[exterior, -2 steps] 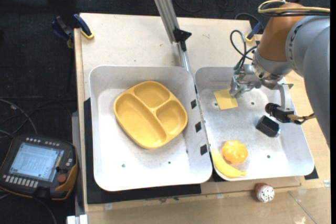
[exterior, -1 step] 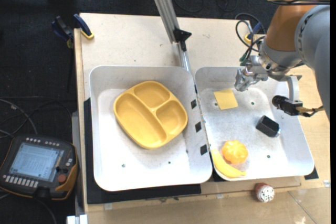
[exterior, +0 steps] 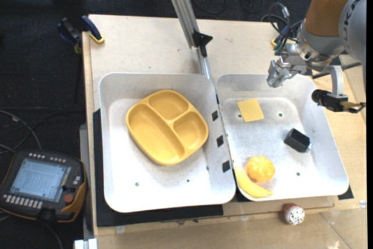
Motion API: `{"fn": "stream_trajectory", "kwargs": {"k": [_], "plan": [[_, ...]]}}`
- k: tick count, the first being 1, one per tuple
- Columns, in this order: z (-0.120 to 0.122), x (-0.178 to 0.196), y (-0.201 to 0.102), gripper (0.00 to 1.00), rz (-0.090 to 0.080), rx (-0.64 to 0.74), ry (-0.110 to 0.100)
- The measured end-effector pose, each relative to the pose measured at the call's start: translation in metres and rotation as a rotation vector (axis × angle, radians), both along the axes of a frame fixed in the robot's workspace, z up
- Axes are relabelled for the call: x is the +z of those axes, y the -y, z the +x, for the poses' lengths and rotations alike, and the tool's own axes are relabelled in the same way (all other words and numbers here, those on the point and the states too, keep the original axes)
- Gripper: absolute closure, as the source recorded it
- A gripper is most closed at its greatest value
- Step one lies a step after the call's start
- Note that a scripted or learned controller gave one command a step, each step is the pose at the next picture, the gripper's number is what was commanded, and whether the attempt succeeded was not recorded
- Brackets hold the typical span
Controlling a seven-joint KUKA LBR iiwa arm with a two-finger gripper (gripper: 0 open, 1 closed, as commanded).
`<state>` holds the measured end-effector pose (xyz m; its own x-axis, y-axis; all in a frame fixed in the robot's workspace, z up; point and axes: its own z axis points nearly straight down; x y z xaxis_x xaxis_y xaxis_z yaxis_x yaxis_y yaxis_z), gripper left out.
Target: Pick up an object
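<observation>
Objects in your right bin (exterior: 326, 143) lie ungrasped. Your tool (exterior: 276, 77) hovers at twelve o'clock; its state is unclear. Next, descend onto the yellow square (exterior: 250, 109).

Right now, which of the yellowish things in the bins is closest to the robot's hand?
The flat yellow square, lying near the right bin's far edge just below the hand. The orange fruit, banana and divided plate lie farther off.

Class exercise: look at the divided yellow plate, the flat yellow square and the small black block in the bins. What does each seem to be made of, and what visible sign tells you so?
Divided yellow plate: probably moulded plastic; uniform colour, smooth rounded rims, soft sheen.
Flat yellow square: looks like thin plastic or foam, perhaps a toy cheese slice; matte, even colour, lies flat. Uncertain.
Small black block: likely hard plastic or rubber; dark, matte, sharp edges. Too small to say for sure.
</observation>
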<state>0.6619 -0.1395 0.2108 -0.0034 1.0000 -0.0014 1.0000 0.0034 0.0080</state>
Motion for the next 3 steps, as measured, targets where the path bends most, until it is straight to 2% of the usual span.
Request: {"fn": "stream_trajectory", "kwargs": {"k": [1,3], "plan": [[-0.001,0.063,0.005,1.0,-0.001,-0.001,0.0],[-0.027,0.069,-0.105,1.0,0.003,0.005,-0.009]]}}
